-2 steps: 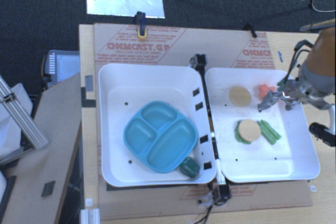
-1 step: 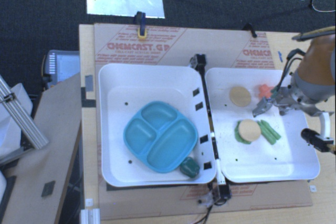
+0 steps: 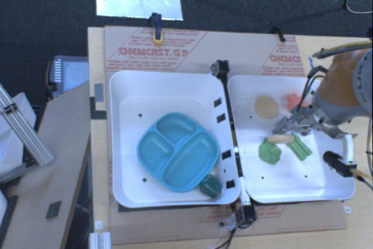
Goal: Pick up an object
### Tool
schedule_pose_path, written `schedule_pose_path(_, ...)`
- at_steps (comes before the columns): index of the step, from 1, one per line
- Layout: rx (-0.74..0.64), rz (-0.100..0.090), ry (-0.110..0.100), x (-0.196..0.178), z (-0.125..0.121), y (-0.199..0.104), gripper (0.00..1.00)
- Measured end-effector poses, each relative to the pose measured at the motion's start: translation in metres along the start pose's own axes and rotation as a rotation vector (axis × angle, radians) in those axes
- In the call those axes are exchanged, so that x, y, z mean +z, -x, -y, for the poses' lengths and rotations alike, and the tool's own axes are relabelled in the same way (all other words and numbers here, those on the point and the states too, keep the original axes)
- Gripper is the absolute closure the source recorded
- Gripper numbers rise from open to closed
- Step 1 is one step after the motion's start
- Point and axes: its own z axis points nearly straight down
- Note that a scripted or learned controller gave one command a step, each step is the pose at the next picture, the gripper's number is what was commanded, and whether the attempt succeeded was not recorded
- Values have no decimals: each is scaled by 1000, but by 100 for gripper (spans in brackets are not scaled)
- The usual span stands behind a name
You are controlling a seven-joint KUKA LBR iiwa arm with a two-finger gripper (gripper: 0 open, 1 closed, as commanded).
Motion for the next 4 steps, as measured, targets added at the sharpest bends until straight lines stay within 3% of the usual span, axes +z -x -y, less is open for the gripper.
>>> schedule_pose_path(1,0,2,5,-13,-1,1,100)
schedule_pose_path(4,-5,2,8,-176,-2,-19,100)
